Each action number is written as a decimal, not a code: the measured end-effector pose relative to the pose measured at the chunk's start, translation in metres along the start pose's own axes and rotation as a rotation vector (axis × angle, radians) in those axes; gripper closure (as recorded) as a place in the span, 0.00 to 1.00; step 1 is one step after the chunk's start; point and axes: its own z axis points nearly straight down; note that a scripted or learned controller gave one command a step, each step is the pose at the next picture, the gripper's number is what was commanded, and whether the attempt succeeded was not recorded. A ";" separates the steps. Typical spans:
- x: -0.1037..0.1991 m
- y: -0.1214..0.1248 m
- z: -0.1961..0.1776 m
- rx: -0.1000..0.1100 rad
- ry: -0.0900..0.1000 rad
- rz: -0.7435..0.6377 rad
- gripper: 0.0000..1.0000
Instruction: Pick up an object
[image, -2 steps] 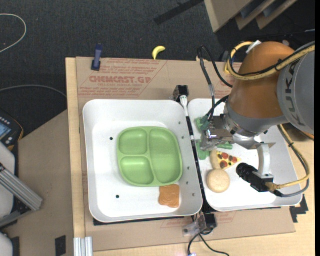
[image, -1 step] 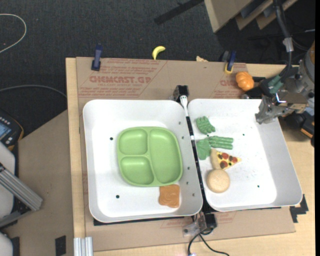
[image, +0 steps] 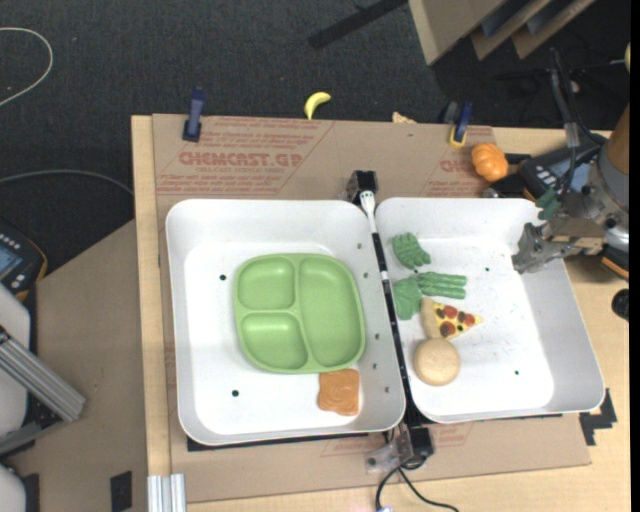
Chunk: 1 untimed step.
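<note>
Over the right bin's (image: 560, 330) upper right corner hangs the gripper (image: 537, 250); whether its fingers are apart or together cannot be told from this slant, and nothing shows between them. Well apart from it, along that bin's left side, lie green toy pieces (image: 420, 272), a pizza slice (image: 449, 318) just below them, and a tan round bun (image: 437, 362) touching the slice's lower edge. Across the divider, the left bin (image: 200, 300) holds a green divided plate (image: 299, 312) with an orange toy (image: 339, 391) beside its lower right corner.
</note>
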 end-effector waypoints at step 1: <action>0.041 -0.034 0.080 0.005 0.004 -0.007 1.00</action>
